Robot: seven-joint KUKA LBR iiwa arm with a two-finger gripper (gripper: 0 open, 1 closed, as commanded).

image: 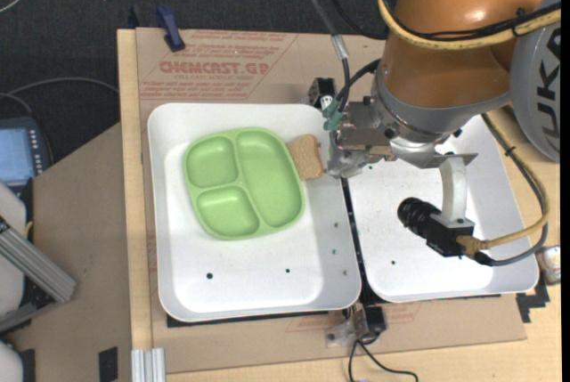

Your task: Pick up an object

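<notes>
Where the arm (463, 33) reaches in from the right, much of the right bin (499, 273) is covered by its rounded orange band and grey wrist, and only the near floor and front rim of that bin are left open. The bench (214, 60) is seen as a flat brown board with red printing, its far and left margins bare beyond the bins. The left bin (240, 282) is a shallow white tray of smooth moulded plastic with rounded corners and a raised lip; its near half and left margin are left free, and its right wall is set against the right bin's left wall. A green plate (242, 182) of matte plastic, rounded and split into three compartments, is laid in the far half of the left bin, apart from the walls. A small tan block (307, 157), flat and rough like sponge or cork, is placed touching the plate's right rim, near the bin's right wall. The gripper (341, 159) is seen just beside that block, over the seam between the bins; whether it is released or clenched cannot be told, as it is hidden beneath the wrist housing. A blue clip (170, 27) is fixed at the bench's far left edge.
</notes>
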